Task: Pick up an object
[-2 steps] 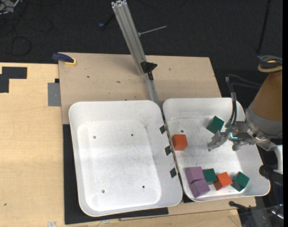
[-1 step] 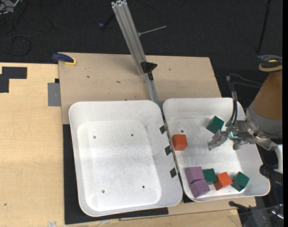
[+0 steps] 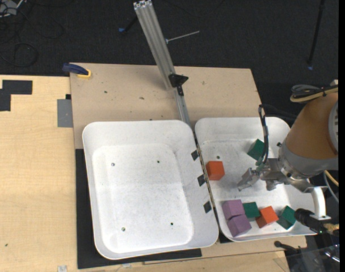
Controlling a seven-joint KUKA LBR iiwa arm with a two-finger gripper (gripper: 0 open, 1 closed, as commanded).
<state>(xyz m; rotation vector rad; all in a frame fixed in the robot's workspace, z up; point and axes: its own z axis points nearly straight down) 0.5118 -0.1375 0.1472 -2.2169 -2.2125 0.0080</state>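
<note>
Progress: no object is lifted yet. Gripper (image 3: 247, 178) sits low over the right bin (image 3: 229, 130), and whether it is open or closed cannot be determined. Nothing is visibly held. Nearest candidates: orange cube (image 3: 215, 170) just to its left, green block (image 3: 256, 149) just behind. Grasp and lift remain.

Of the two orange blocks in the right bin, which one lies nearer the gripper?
The orange block by the divider, alone to the left of the gripper. The other orange block sits lower, packed among the purple and green blocks.
</note>
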